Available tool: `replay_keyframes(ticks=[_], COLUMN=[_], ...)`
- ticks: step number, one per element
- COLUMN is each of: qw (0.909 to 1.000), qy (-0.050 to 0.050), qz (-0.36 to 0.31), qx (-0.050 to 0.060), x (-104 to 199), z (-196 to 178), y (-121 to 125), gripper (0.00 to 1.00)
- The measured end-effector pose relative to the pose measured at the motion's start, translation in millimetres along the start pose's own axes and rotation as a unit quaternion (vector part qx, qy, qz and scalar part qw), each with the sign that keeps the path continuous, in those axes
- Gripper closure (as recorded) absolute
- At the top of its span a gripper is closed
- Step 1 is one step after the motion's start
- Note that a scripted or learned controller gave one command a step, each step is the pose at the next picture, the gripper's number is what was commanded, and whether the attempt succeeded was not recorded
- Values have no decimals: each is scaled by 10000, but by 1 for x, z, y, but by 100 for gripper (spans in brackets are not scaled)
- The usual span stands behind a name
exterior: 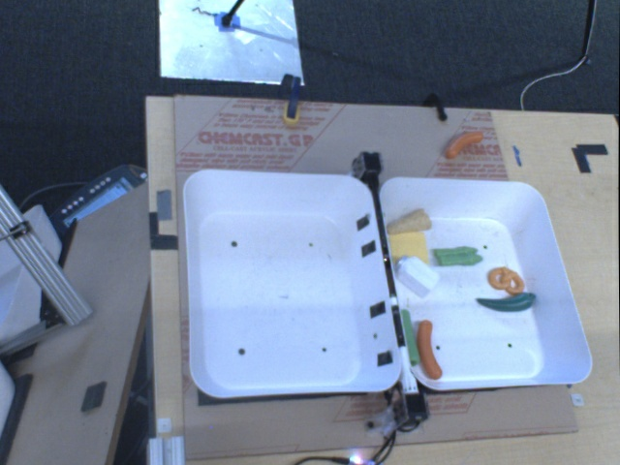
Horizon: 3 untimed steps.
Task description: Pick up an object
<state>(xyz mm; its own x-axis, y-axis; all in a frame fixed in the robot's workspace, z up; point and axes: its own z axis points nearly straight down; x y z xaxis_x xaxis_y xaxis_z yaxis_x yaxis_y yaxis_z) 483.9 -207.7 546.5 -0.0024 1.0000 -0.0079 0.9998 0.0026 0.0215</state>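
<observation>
You have the things to pick in the right bin [484, 361]: a white block [418, 276] touching a yellow block [409, 247], a tan wedge [408, 221] next to that, a green piece [455, 256] just beside them, and a pretzel [505, 280] near a dark green pepper [507, 302]. A red sausage [428, 349] lies by the bin's left wall. An orange sausage [464, 144] lies on the desk [547, 148] outside that bin, and you cannot tell the tool's state.
</observation>
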Motion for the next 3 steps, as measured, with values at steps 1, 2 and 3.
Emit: replay_keyframes(ticks=[1, 2, 3], qw=[9999, 9999, 10000], qy=[34, 61, 37], qz=[-29, -57, -29], qx=[100, 138, 84], x=[4, 109, 150], z=[59, 187, 205], y=[86, 119, 162], gripper=[100, 100, 100])
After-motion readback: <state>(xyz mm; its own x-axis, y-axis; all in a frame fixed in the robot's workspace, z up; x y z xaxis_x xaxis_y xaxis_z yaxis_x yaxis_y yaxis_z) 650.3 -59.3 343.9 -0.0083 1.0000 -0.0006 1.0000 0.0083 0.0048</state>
